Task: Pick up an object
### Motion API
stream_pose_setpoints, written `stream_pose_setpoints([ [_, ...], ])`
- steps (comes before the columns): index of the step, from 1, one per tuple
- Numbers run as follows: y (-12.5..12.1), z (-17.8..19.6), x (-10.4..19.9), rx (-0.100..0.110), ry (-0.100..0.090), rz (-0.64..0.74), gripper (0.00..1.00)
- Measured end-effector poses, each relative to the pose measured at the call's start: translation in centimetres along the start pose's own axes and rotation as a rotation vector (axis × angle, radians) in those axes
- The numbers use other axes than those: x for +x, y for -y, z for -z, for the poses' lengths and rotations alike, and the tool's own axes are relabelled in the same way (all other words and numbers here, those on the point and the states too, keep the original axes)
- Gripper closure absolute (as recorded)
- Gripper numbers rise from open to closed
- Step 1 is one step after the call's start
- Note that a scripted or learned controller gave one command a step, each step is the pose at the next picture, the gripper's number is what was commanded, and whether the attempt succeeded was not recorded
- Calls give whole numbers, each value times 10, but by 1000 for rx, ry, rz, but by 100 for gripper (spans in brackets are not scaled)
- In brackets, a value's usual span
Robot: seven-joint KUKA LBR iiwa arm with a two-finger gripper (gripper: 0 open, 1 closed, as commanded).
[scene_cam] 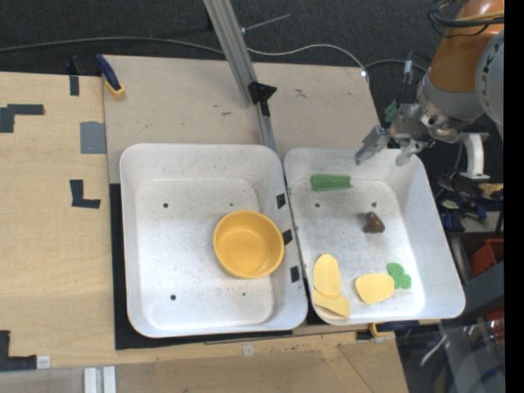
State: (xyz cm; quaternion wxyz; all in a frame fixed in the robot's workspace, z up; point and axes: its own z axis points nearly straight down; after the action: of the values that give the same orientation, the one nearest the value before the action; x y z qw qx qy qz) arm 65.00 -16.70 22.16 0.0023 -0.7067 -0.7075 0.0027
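Gripper [386, 151] hangs with fingers spread, holding nothing, over the right bin [432, 219] rim; the green block [331, 182] lies flat and could skid away.

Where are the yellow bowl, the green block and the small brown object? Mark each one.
yellow bowl [248, 244], camera view, inner floor.
green block [331, 182], camera view, top face.
small brown object [373, 223], camera view, its middle.

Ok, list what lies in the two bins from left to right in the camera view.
yellow bowl → green block → brown lump → small green piece. The pale yellow pieces at the right bin's near edge overlap that span, so I leave them out.
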Motion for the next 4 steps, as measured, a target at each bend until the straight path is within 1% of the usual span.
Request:
stream_pose_setpoints([
  [1, -8, -50, 5, -1, 0, 2, 0],
  [2, -5, -98, -2, -1, 0, 0, 0],
  [3, -6, -84, -1, -5, 1, 2, 100],
  [4, -4, -23, 6, -12, 1, 1, 100],
])
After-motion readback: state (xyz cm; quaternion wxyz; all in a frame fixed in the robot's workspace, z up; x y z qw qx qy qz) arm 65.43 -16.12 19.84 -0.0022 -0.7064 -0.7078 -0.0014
